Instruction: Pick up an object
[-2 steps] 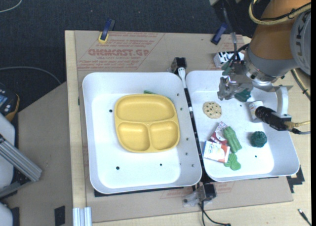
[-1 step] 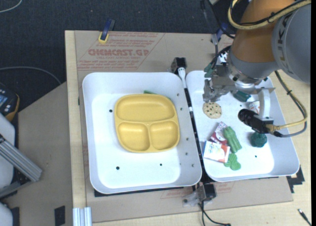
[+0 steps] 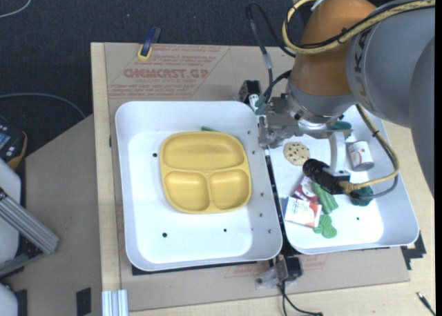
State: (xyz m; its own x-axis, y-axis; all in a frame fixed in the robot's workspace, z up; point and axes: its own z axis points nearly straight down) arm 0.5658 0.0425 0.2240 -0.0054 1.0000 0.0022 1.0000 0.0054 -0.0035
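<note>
the grey arm (image 3: pixel 394 52) reaches in from the upper right of the frame, its gripper (image 3: pixel 276 128) low over the wall between the two bins, near their upper end; whether the claw is released or clenched cannot be told, and nothing is seen in its grasp. in the right bin (image 3: pixel 387 221) a cookie (image 3: pixel 295 152) lies just below the gripper, a small can (image 3: pixel 360 155) to its right, and a red-and-white packet (image 3: pixel 302 208) touches a green toy (image 3: pixel 324 216) lower down. a yellow tray (image 3: pixel 204 170) sits mid-frame in the left bin (image 3: pixel 138 190).
</note>
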